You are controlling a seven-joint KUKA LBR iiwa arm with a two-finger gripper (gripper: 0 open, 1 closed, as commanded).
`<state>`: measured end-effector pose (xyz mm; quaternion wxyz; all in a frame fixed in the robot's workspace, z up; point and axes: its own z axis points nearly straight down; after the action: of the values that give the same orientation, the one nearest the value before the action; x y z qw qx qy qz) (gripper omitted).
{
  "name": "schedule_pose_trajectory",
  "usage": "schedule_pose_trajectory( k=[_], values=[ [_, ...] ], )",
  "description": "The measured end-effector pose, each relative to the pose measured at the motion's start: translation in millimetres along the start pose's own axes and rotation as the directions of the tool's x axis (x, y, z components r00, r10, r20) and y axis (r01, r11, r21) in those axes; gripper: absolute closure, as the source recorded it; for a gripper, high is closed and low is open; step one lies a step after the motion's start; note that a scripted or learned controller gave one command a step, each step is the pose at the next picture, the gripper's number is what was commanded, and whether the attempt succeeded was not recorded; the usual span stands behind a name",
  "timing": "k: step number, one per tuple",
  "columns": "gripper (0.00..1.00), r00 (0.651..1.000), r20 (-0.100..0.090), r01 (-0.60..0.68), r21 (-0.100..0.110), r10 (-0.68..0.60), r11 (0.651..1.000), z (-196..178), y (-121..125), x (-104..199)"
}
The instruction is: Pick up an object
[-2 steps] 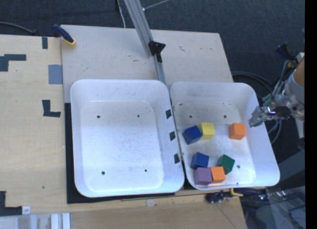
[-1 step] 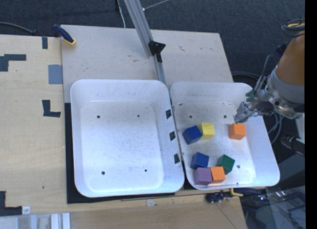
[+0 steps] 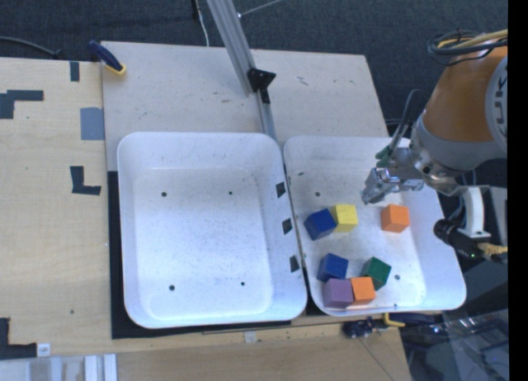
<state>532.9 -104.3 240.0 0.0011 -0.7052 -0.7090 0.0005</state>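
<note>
Approach step: the gripper (image 3: 378,192), grip state impossible to tell, hangs in the right bin (image 3: 437,284) at ten o'clock of the orange cube (image 3: 395,218), and must next descend over it.

Looks down from above the bench (image 3: 206,82) at a slant, from fairly far off. Takes in both white bins (image 3: 132,206) side by side, with the arm (image 3: 466,107) reaching in from the right edge.

The gripper (image 3: 377,192) hangs over the right bin (image 3: 330,157), near an orange cube (image 3: 395,218) (yellow (image 3: 346,216) and blue (image 3: 320,223) cubes touch nearby)
</note>
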Motion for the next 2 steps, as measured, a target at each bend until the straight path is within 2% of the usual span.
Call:
schedule_pose_trajectory(
  k=[1,2],
  values=[
    [1.00,1.000,0.000,0.002,-0.001,-0.002,1.000,3.9,3.8,58.4],
    [1.00,1.000,0.000,0.002,0.000,-0.002,1.000,14.6,19.7,116.6]
  ],
)
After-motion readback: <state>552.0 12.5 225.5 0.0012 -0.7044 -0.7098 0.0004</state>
